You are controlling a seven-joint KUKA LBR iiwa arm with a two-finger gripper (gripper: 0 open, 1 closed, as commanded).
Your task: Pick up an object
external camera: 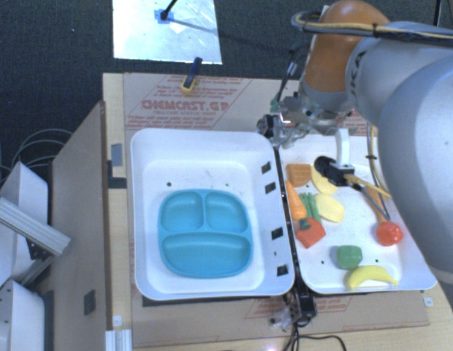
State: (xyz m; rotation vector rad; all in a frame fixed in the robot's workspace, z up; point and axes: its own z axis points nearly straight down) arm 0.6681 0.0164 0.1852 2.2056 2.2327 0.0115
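The bench (82, 196) carries two shallow white bins side by side. The grey arm (409, 101), with its orange band (336, 35) above the wrist, reaches in from the right and covers the far right corner of the right bin (409, 265). The left bin (146, 159) holds a blue divided plate (204, 232) lying flat in its middle. The hand (279, 128) sits over the far rim where the two bins meet, apart from every toy; whether it is open or closed cannot be told, and nothing can be seen in its grasp. All the toy food lies in the right bin: a yellow banana (371, 275) near the front rim, a pale yellow piece (330, 208) in the middle, an orange carrot (294, 199) along the dividing wall, a red pepper (310, 233) just in front of the carrot, an orange wedge (299, 172) behind it, a green block (349, 254) beside the banana, and a red tomato (389, 232) towards the right.
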